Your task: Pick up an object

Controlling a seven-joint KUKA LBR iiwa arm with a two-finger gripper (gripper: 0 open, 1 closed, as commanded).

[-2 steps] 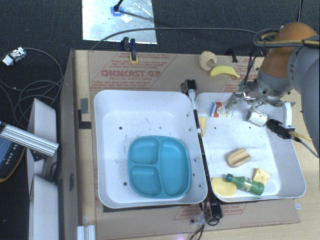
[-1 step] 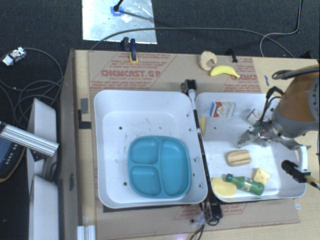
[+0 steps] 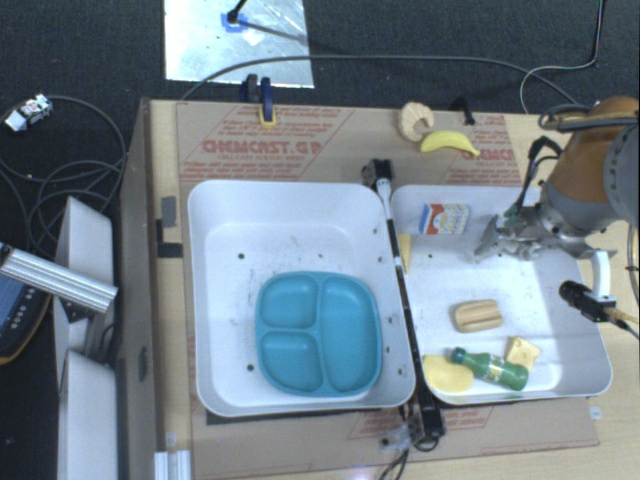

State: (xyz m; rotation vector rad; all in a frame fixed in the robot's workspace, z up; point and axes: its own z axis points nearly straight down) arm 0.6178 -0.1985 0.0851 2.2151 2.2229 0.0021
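In the right bin (image 3: 560,388), several small objects lie scattered. A white, blue and red carton (image 3: 443,218) sits near the far wall. A tan bread roll (image 3: 477,315) lies in the middle. Along the near wall are a green bottle (image 3: 490,367), a pale yellow disc (image 3: 446,373) and a yellow cheese wedge (image 3: 521,352). My gripper (image 3: 497,240) hovers over the bin's far right part, right of the carton and above the roll, touching none of them. Nothing shows in its grasp.
The left bin (image 3: 225,218) holds a blue divided plate (image 3: 319,332). A banana (image 3: 448,144) and a beige piece (image 3: 415,120) lie on the bench behind the right bin. A yellow strip (image 3: 403,252) rests at the wall between the bins. Cables trail at the right.
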